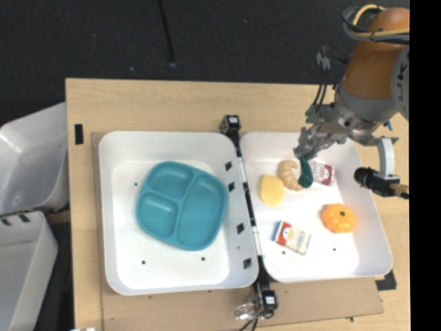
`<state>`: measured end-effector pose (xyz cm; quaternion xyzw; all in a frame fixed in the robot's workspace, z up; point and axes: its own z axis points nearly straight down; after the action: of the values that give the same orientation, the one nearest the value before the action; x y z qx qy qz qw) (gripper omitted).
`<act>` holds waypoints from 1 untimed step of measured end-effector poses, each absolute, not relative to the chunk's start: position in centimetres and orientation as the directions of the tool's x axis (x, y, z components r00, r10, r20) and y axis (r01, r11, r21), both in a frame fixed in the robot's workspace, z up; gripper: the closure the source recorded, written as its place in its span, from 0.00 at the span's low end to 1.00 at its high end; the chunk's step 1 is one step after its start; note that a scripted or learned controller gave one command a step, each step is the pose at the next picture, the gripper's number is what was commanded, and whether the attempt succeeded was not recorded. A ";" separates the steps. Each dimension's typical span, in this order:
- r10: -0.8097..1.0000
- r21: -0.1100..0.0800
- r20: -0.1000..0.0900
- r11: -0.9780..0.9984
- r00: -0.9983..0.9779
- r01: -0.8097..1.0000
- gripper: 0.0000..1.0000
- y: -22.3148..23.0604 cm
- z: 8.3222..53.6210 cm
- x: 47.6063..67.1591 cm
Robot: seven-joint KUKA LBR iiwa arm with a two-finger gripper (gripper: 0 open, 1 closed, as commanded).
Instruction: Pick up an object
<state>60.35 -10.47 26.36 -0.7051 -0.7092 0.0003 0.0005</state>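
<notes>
Camera view: the gripper is lowered into the right bin, its teal fingertips beside a croissant; finger opening cannot be told. Judged step: approach. Next, close on the croissant, avoiding the yellow lemon at its 8 o'clock.
</notes>
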 end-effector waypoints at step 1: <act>1.000 -0.002 0.001 0.006 -0.006 1.000 1.00 -5.6 24.8 61.7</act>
<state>61.68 -5.61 24.78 -0.7050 -0.7092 0.0004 0.0009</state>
